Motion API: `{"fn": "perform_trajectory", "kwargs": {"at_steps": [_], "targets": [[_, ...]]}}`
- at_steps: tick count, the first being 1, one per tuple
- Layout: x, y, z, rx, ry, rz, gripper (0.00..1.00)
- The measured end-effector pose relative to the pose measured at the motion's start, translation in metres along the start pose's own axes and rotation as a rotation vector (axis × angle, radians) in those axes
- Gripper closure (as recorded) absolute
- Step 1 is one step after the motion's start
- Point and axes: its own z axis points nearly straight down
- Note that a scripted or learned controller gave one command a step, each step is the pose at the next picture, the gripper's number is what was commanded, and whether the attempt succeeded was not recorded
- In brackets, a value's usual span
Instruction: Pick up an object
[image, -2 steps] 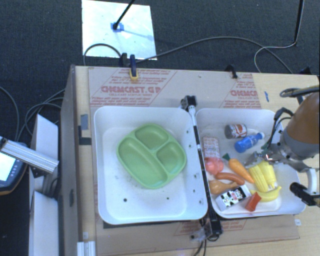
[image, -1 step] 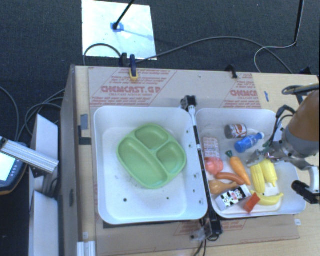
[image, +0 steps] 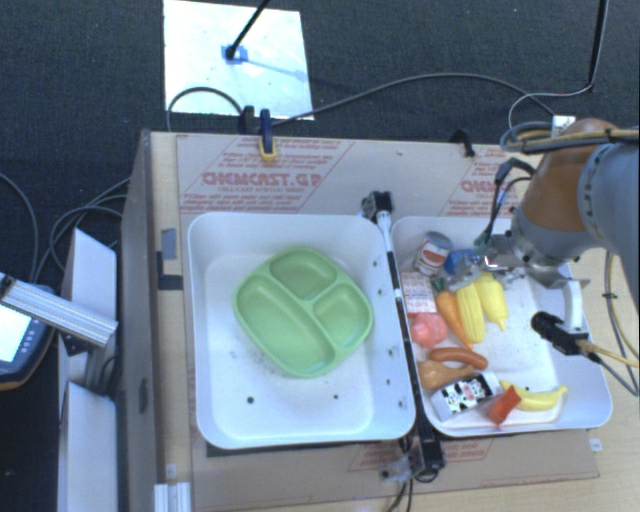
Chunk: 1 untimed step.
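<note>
The right bin (image: 585, 385) holds a pile of toy food. It includes a small can (image: 432, 252), a blue item (image: 462, 263), two yellow corn cobs (image: 480, 305), an orange carrot (image: 451, 314), a pink piece (image: 428, 328), a sausage (image: 459, 357), a black-and-white box (image: 468, 393), a red piece (image: 503, 406) and a yellow banana (image: 541, 399). My gripper (image: 497, 262) hangs low over the bin's back part, just right of the blue item and above the corn. The grey wrist hides its tip.
The left bin (image: 225, 400) holds a green divided plate (image: 303, 310). A raised divider (image: 397, 300) with a black clamp runs between the bins. A black cable plug (image: 556, 333) hangs from the arm over the right bin. Cables lie behind the bench.
</note>
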Motion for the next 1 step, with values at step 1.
{"fn": "perform_trajectory", "kwargs": {"at_steps": [1], "targets": [[0.0994,0.0203,-0.078,0.0,0.001,-0.001,1.0]]}}
